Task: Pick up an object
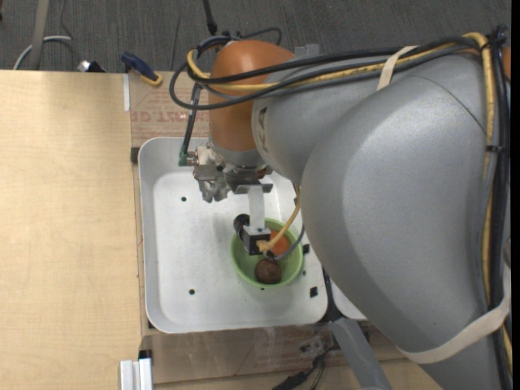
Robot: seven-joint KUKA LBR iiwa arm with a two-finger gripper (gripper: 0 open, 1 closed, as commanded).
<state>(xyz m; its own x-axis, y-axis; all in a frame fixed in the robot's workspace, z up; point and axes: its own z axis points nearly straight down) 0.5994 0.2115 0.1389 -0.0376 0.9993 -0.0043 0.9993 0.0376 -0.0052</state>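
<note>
Reaching in from the right, the grey arm (390, 177) hangs over a white bin (175, 242).
It covers most of the right side, and its orange band (244, 80) stands above the far edge of the bin. A pale wooden board (65, 218) lies left of the bin. A green bowl (242, 266) sits near the bin's right side. The gripper (218, 184) is over the bin floor, just beyond the bowl; I cannot tell how far it is open or whether it holds anything. Inside the bowl lie a brown round object (268, 271) and, beside it, a small orange piece (280, 248).
</note>
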